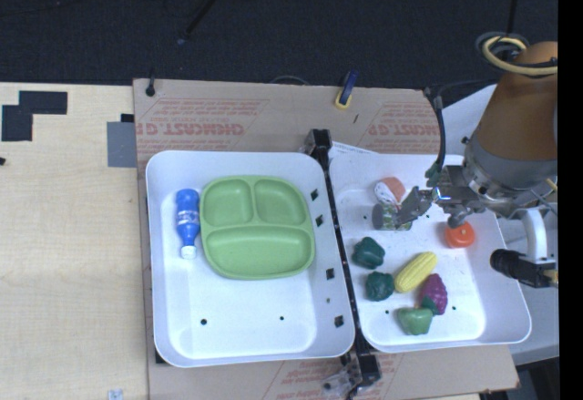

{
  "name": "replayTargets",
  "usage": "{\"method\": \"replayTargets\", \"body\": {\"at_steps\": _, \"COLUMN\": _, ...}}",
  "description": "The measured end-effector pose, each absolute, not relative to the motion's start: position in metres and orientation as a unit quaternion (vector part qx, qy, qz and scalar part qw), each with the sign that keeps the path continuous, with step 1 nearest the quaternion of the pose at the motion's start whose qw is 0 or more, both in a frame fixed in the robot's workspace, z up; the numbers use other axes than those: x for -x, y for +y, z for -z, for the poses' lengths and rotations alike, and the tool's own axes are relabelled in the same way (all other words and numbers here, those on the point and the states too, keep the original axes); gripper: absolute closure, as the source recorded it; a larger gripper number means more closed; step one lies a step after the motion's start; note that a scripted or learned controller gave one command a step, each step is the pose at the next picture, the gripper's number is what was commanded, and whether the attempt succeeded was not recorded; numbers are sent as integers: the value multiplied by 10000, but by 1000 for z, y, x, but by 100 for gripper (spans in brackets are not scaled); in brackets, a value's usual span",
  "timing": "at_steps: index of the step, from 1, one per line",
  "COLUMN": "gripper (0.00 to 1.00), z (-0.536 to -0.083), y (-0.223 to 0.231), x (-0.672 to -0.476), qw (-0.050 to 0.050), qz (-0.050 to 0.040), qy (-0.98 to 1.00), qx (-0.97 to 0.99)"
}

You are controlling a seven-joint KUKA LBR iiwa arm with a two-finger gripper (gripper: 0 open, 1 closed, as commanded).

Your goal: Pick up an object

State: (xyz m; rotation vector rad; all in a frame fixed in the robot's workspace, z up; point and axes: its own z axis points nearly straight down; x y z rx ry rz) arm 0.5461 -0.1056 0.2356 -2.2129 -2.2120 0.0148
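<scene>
Start with the big things. On the table [55, 252], a brown cardboard sheet [228, 120], and on that, two white bins side by side. In the left bin [182, 330], a green plate [255, 227] with three parts and a blue bottle [187, 218] lying just beside it. In the right bin [506, 323], a bunch of small toys, so pick from there.

Nearest to the gripper [401, 214]: an orange-and-white toy [390, 189], just above it at the back of the right bin. Just below: a dark green toy [369, 252]. Nearer the front: a yellow corn [415, 271], with a second dark green toy [380, 284] on its left, a purple toy [434, 292] touching it, and a light green toy [415, 321] close under that.

Probably best to go for a toy that sits alone, like the orange-and-white toy or the first dark green toy. Better to skip the corn and its neighbours, packed too close to grab just one. Come straight down over the middle of the toy, close gently, then lift slowly and check for the toy in the grip. Watch the wall between the bins, not far to the left.

Now the arm [519, 116]. Reaching in from the right, with the orange band up high and the grey wrist bent down over the right bin. Gripper low and pointing left, between the two nearest toys. Cannot tell if open or shut, or if holding anything. A small orange toy [459, 235] lies under the wrist.
</scene>
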Motion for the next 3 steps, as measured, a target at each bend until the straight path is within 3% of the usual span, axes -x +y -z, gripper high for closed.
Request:
{"method": "replayTargets", "body": {"at_steps": 1, "gripper": 0, "z": -242, "y": -106, "x": -548, "qw": 19, "qz": -11, "qy": -7076, "qx": 7066}}
{"method": "replayTargets", "body": {"at_steps": 2, "gripper": 0, "z": -178, "y": -103, "x": -552, "qw": 38, "qz": -25, "qy": -7077, "qx": 7065}}
{"method": "replayTargets", "body": {"at_steps": 3, "gripper": 0, "z": -119, "y": -99, "x": -557, "qw": 16, "qz": 16, "qy": -7071, "qx": 7071}}
